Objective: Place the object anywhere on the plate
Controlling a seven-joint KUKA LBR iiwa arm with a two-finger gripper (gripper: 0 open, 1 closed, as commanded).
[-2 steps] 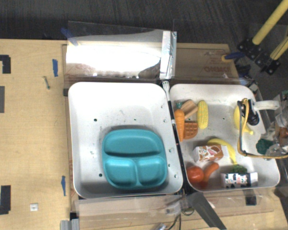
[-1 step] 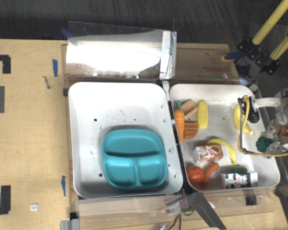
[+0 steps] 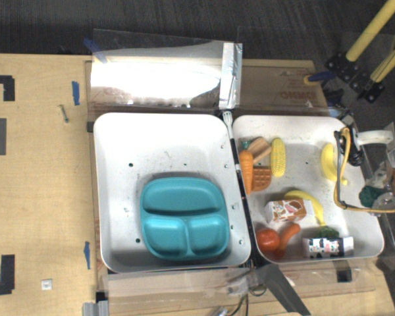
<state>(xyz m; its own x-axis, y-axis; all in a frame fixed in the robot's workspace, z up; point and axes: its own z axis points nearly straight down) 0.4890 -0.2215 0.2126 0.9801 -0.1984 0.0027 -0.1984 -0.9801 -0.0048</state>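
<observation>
You had two shallow white plastic bins side by side on the bench. The left bin (image 3: 118,143) held the teal plastic plate with three compartments (image 3: 183,217), sitting toward 6 o'clock of that bin, nothing on it.

The right bin (image 3: 303,133) held all the toy food. At its 10 o'clock: an orange carrot-like piece (image 3: 247,166) upright along the divider wall, a tan bread-like piece (image 3: 260,149) just beside it, a yellow corn cob (image 3: 277,157) touching that group, and an orange waffle-like piece (image 3: 261,178) below. A yellow lemon-shaped piece (image 3: 328,161) lay at 2 o'clock. Near centre: a yellow banana (image 3: 307,199) curved around a white printed packet (image 3: 286,210). At 7 o'clock: a red tomato (image 3: 268,240) touching a small orange sausage-shaped piece (image 3: 289,232). At 5 o'clock: a white bottle with black print (image 3: 329,245), lying on its side, a small green piece (image 3: 327,232) just above it.

The gripper (image 3: 375,196) sat at 3 o'clock of the right bin, over its rim, with a yellow cable (image 3: 342,176) looping beside it. Too cluttered there; you couldn't tell how it stood or whether it had anything. Every toy lay well apart from the plate.
</observation>
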